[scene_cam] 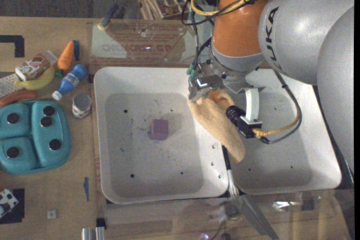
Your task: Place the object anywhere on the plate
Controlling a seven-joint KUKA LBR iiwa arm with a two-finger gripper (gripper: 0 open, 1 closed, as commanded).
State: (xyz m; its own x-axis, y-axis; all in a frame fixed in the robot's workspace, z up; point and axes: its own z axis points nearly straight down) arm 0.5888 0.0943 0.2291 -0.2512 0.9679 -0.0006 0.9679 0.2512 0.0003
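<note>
Can't tell fingers' state on gripper; tan cloth-like thing hangs over bin divider, may snag.

A robotics lab: a grey KUKA arm with loose yellow cabling works over two white bins on a wooden surface, toy food props and a teal tray crowding its left edge
</note>
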